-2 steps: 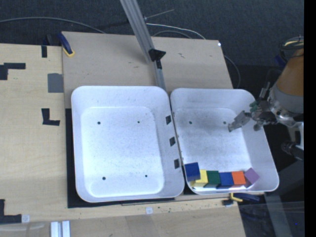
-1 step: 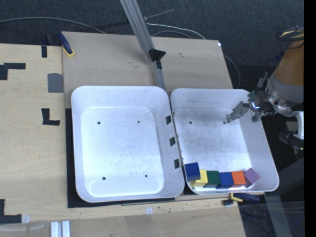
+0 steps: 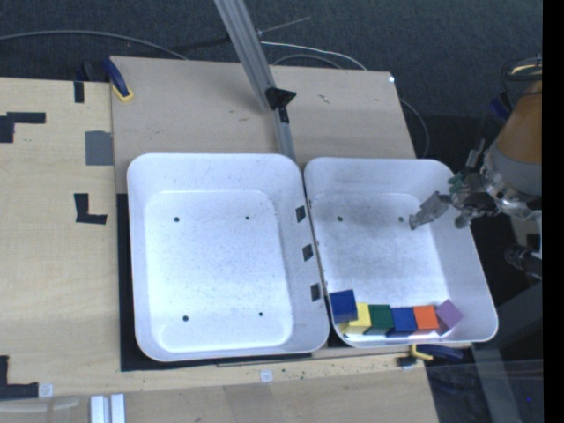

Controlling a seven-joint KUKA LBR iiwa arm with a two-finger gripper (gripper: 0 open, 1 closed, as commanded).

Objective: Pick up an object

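Observation:
A row of small coloured blocks lies along the near wall of the right bin (image 3: 388,176): a blue block (image 3: 343,305) atop a yellow one (image 3: 359,321), then a green block (image 3: 380,316), another blue block (image 3: 404,319), an orange block (image 3: 425,317) and a purple block (image 3: 448,313). My gripper (image 3: 438,207) hangs over the right bin's far right part, well away from the blocks. Its fingers are spread, one grey finger (image 3: 426,211) pointing left toward the bin's middle, with nothing between them.
The left bin (image 3: 211,167) sits beside the right one, joined by black clips (image 3: 307,252). A slanted metal post (image 3: 248,42) rises behind the bins. Cables run across the dark floor at the back. Blue and yellow clamps (image 3: 118,79) grip the bench edges.

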